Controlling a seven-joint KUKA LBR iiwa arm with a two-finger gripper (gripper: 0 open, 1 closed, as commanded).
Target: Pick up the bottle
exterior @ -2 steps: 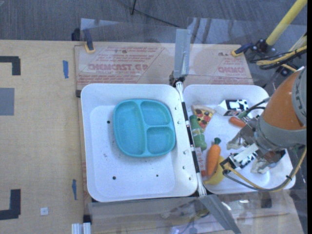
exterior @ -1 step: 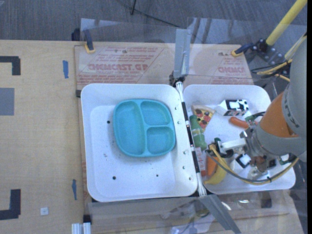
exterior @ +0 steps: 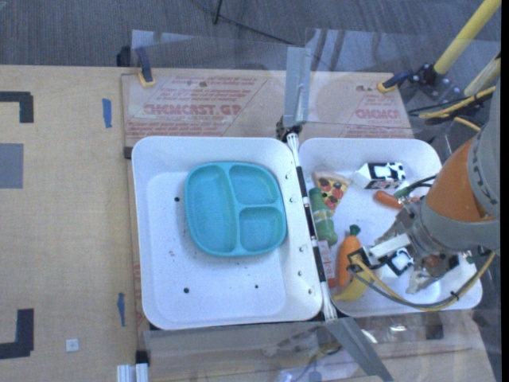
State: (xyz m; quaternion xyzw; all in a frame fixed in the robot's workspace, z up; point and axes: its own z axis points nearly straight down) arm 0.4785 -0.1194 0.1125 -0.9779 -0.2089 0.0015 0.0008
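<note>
The green bottle (exterior: pixel 323 217) lies on its side in the bin on the view's right (exterior: pixel 433 161). It is close along the wall next to the other bin (exterior: pixel 159 213), with a toy pizza slice (exterior: pixel 331 189) just beside its upper end and a carrot (exterior: pixel 348 255) near its lower end. The gripper (exterior: pixel 417 270) hangs low over the same bin but well apart from the bottle, beyond the carrot and a banana (exterior: pixel 354 289). The wrist covers it, so I cannot tell if it is wide or narrow, and nothing is seen held in it. In my judgement the pick is not yet begun. The main risk comes from the place of the bottle: so close to the wall, one side of the gripper may find no room to go down, and may hit the rim or push the bottle instead of closing around it. The round body could also roll or slip out. If the descent is a little off, the gripper may take the carrot or the pizza slice instead. The teal plate (exterior: pixel 235 209) in the other bin is not in the way.
</note>
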